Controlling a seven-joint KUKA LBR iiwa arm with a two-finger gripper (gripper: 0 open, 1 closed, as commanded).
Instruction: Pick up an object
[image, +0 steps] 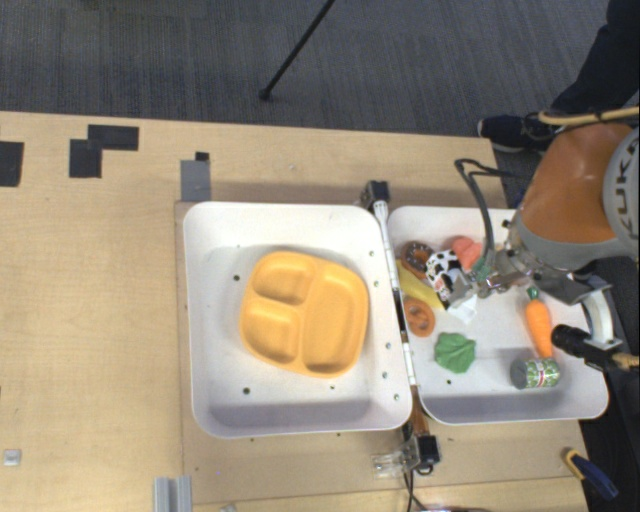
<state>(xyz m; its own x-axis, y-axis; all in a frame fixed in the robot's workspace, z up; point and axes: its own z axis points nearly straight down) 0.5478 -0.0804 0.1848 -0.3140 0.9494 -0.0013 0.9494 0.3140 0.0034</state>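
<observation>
The gripper (468, 287) hangs low in the right bin (590, 405), beside a black-and-white toy (441, 267); how it is set cannot be told. A banana (418, 284) lies left of it, a green leaf (455, 352) below, a carrot (539, 327) and can (536, 373) right. A yellow tray (303, 311) sits in the left bin (215, 400).

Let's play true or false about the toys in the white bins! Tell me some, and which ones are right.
1. The yellow divided plate lies in the left bin. True.
2. The toy carrot is blue. False: it is orange.
3. The green leaf toy lies in the right bin. True.
4. The small can sits on the plate. False: it lies in the right bin, below the carrot.
5. The robot's hand hangs over the left bin. False: over the right one.
</observation>
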